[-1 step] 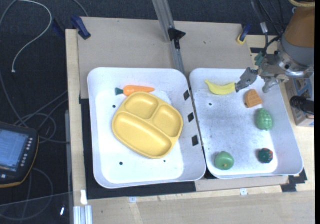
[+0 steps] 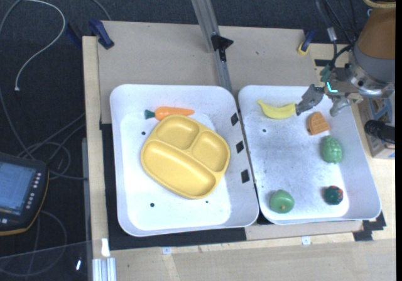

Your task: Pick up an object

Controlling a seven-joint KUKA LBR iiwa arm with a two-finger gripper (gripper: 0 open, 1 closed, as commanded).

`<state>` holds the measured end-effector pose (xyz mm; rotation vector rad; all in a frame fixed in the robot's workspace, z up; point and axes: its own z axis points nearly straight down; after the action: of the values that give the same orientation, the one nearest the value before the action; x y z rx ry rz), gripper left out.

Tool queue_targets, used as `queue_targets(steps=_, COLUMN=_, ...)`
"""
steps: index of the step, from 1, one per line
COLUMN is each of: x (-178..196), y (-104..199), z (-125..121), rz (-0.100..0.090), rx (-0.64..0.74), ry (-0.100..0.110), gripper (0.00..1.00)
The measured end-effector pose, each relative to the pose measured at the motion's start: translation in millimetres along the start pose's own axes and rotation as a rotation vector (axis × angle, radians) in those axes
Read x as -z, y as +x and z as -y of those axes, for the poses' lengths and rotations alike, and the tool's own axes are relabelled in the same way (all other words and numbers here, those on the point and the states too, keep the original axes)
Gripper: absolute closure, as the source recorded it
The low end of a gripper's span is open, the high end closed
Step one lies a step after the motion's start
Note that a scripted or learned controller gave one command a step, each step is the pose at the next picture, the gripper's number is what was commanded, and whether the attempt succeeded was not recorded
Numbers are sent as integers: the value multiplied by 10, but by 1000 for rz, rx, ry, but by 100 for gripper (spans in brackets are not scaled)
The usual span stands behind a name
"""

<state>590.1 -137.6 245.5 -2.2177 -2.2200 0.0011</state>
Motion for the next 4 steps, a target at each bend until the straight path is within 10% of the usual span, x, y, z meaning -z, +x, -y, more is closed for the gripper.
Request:
queue_targets(steps=3, x=-1552, y=-24, z=-94, rz=0, rx=0, ry=4, gripper=0)
queue_targets(steps=4, x=-1412, y=-23, z=-113, rz=1, rx=0, ry=-3, gripper=100)
